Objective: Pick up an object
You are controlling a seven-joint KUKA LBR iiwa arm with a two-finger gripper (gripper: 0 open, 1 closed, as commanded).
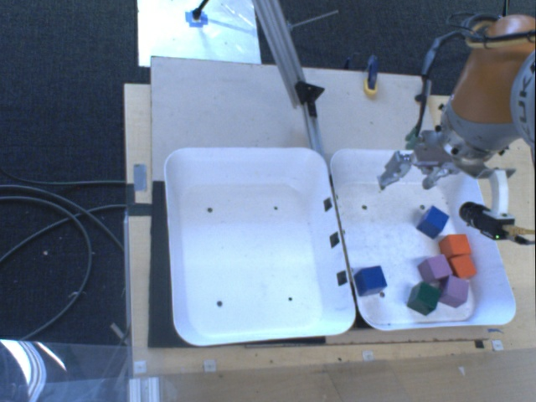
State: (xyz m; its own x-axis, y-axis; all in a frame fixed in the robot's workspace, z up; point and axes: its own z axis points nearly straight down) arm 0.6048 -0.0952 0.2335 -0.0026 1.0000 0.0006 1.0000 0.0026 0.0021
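Overhead, hand (412, 174) splayed, nothing between its fingers — arm (494, 82) cut off rightward.

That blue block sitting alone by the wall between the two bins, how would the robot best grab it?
Probably from straight above, closing the fingers across two opposite side faces of the blue block. It sits flat with bare bin floor on its near and far sides. The divider wall is close on its left, so a finger there might jam. The gripper hangs above the bin's far end.
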